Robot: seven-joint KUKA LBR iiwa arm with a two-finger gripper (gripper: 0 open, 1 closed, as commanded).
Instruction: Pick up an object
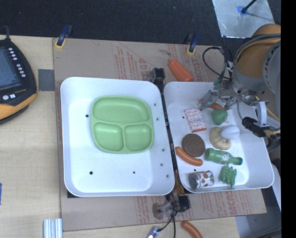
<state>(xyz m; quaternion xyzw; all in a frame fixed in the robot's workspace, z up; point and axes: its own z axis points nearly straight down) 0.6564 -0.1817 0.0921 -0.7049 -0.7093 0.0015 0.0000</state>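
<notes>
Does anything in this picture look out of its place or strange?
Yes. Two toys lie outside the bins, on the cardboard: an orange carrot above the right bin, near its top left corner, and an orange-red piece below it at the bottom edge. The other toys lie inside the right bin.

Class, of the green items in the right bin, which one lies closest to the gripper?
The round green one, just beside the gripper; the green bottle and leafy piece lie farther off.

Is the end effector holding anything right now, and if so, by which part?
Cannot be told. The end effector sits low in the right bin, right by the green ball and an orange piece, but no grip shows.
</notes>
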